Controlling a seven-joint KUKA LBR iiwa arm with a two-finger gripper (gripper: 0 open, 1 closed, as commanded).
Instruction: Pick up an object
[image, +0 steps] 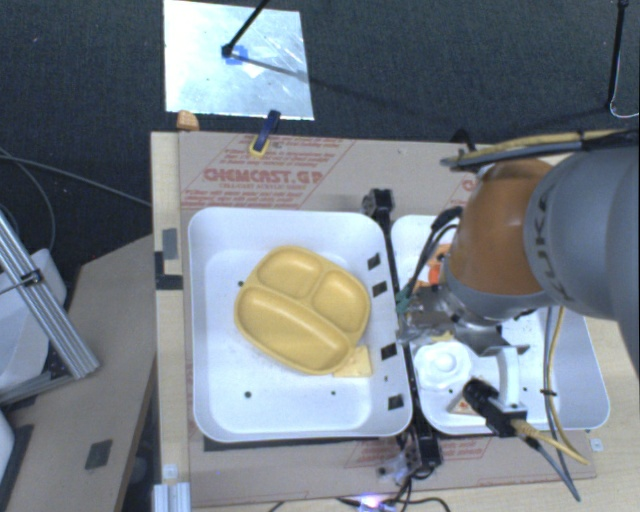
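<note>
Two white bins – one yellow divided plate in the left

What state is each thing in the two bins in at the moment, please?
Yellow divided plate: lying tilted in the left bin, hollows facing up.
Yellow flat piece: partly tucked under the plate's edge.
White round object: resting in the right bin, below the arm's wrist.
Arm: reaching over the right bin.
</note>
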